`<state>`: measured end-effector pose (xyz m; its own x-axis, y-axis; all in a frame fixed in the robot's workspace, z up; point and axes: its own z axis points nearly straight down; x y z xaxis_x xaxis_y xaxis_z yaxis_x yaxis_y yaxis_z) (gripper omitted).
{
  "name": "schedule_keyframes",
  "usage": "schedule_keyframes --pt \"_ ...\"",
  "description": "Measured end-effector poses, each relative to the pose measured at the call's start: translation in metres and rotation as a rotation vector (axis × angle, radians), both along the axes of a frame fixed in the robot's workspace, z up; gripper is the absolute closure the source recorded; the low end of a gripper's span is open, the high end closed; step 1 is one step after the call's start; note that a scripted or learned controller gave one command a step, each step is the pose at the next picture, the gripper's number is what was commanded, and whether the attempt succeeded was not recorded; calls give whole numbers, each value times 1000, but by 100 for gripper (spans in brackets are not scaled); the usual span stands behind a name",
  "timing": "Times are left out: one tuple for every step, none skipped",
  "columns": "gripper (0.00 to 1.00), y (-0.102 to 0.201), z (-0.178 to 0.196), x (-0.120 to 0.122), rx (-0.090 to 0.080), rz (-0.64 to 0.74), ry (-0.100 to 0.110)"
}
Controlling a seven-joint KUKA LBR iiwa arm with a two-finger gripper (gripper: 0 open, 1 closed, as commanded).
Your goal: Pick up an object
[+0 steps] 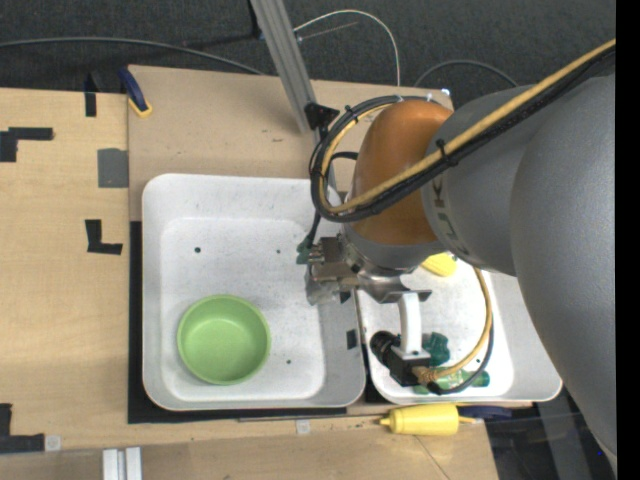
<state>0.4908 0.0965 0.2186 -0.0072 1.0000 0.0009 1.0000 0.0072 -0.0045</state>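
A light green bowl (223, 338) stands upright in the front left part of the left bin (160, 268). My gripper (326, 272) hangs over the inner rim where the two bins meet, mostly hidden under the orange-banded wrist. A small dark green bit (303, 253) shows at the gripper's left side; whether it is a held thing I cannot tell. In the right bin (530, 373), a yellow object (438, 264) peeks out from under the arm, and a teal object (440, 348) lies near the front.
The grey arm covers most of the right bin from the right. A yellow-handled item (425, 420) lies on the bench just in front of the right bin. A grey metal pole (280, 48) slants up behind the bins.
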Motion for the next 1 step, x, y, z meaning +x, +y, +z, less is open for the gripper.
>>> schedule_keyframes --pt "0 -3 0 1 -1 -4 -1"
